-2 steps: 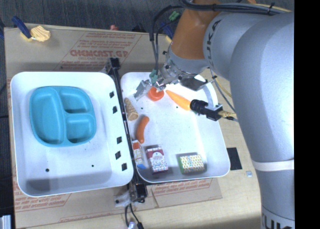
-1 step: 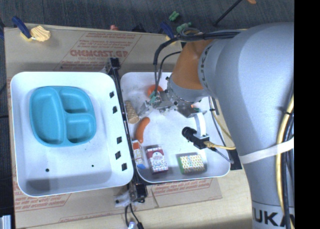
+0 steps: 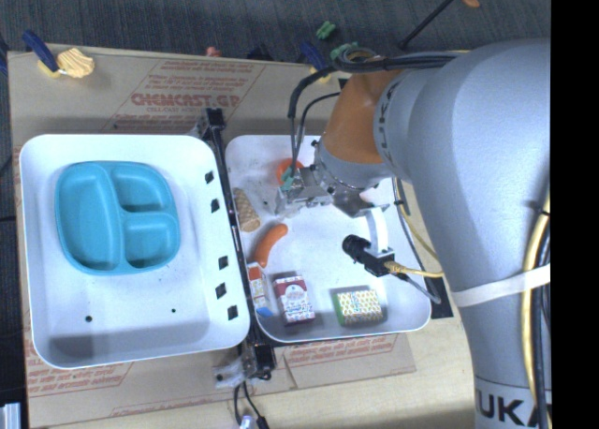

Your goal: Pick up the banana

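My gripper (image 3: 292,189) is low in the upper part of the right bin (image 3: 412,317), under the grey arm and its orange band. It hangs next to a small orange-red object (image 3: 285,171) at the bin's upper left. An orange sausage-shaped piece (image 3: 270,242) lies just below the gripper, and a tan bread-like piece (image 3: 247,210) lies to its left by the bin wall. The arm covers most of the bin's upper right.
In the left bin (image 3: 37,324) sits a blue divided tray (image 3: 117,214). Along the right bin's front edge are a red and white box (image 3: 294,298), a green patterned block (image 3: 358,304) and a small carton (image 3: 257,287). Cables hang off the wrist.
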